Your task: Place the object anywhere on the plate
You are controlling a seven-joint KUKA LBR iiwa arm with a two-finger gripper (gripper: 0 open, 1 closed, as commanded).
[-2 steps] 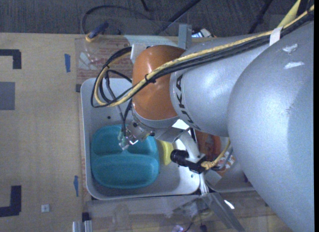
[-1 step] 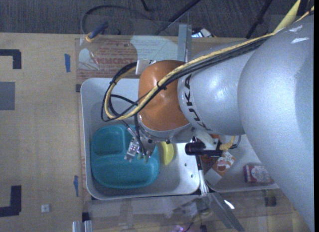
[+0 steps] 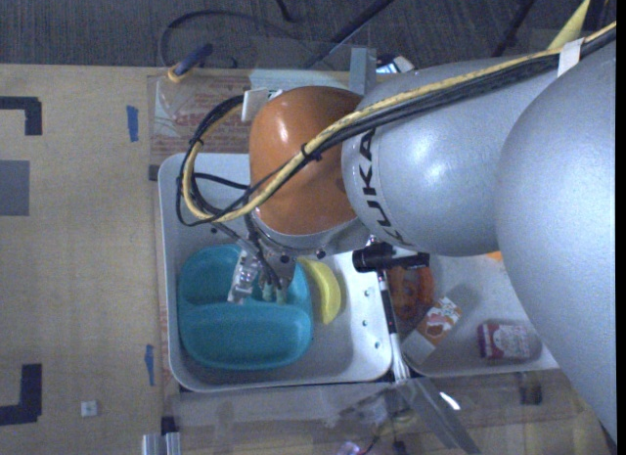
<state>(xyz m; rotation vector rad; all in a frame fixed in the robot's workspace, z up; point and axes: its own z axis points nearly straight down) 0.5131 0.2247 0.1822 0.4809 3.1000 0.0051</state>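
Grey arm (image 3: 460, 150) overhead; tool (image 3: 256, 282) above teal plate (image 3: 240, 331).

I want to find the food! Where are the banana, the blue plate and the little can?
banana (image 3: 327, 290), camera view, middle of its yellow curve.
blue plate (image 3: 245, 338), camera view, bare front compartment.
can (image 3: 509, 340), camera view, its labelled side, lying in the right bin.

Light is even and moderately bright, falling from above. Broad soft highlights gleam on the grey arm (image 3: 460, 169) and its orange band (image 3: 298, 164). The arm casts a dull shadow into the left bin (image 3: 186, 174). The picture is slightly soft and grainy; the dark floor (image 3: 147, 3) at the top lacks detail.
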